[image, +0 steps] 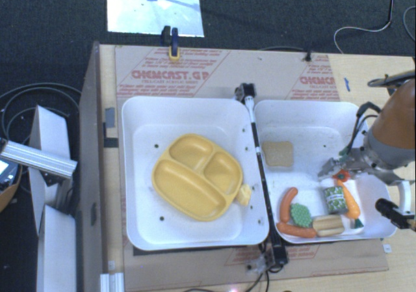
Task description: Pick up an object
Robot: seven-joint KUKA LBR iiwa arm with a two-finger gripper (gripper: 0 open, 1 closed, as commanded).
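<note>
Arm cut off at the right edge; tool (339, 168) low in the right bin (305, 118), blurred, opening impossible to tell. Just below it, a small white bottle with green label (335, 198) and a carrot (351, 201), touching. Nearby: sausages (288, 202), green piece (301, 214), bun (328, 224), tan sponge (279, 153). In the left bin (140, 128), a yellow divided tray (197, 176).

carrot (351, 201): orange, lies slanted at the right bin's (305, 112) near right, green top toward the bin's middle
can (335, 198): green label, just left of the carrot, touching it
sausage (287, 201): red-orange, slanted, left of the can
sponge (279, 153): tan, flat, the bin's far left
</note>
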